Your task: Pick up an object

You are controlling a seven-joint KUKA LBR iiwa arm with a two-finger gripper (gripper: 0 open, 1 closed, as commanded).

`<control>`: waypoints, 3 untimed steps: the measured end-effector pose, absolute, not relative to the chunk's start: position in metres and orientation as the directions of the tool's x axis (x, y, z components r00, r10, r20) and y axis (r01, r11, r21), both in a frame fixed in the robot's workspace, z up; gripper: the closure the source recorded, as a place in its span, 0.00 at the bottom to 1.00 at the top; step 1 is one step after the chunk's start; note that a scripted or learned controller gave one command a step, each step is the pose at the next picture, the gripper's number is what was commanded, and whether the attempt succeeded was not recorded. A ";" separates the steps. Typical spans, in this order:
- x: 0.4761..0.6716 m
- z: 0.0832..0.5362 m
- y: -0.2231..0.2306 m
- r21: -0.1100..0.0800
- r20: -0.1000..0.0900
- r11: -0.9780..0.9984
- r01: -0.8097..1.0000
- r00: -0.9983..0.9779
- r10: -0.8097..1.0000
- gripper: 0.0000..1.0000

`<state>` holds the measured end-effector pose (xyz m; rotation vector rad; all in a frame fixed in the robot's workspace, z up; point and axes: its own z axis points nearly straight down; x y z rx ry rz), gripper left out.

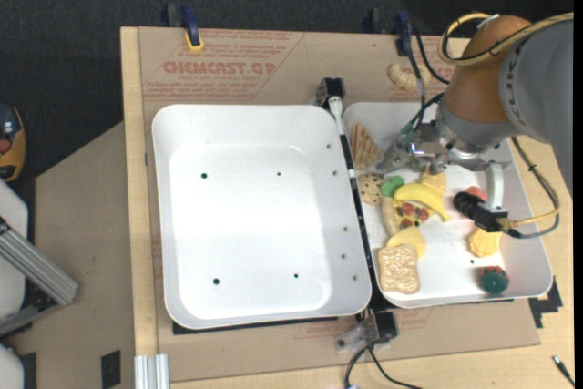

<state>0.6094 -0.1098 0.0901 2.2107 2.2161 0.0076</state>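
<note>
Banana (426, 198) lies mid right bin (533, 273), among a pizza slice (411, 216), cracker (398, 268) and green piece (392, 188). Your gripper (421, 150) hangs just above it; you cannot tell its opening or any hold.

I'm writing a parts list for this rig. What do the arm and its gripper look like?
The arm is thick, rounded and grey, with a glossy orange band above the wrist. A yellow cable loops over the band, and thin dark cables run down beside it. The gripper is a small cluster of silver and dark metal parts. No markings are legible.
</note>
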 end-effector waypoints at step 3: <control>0.637 0.435 -0.032 0.005 -0.002 0.002 1.000 -0.002 1.000 1.00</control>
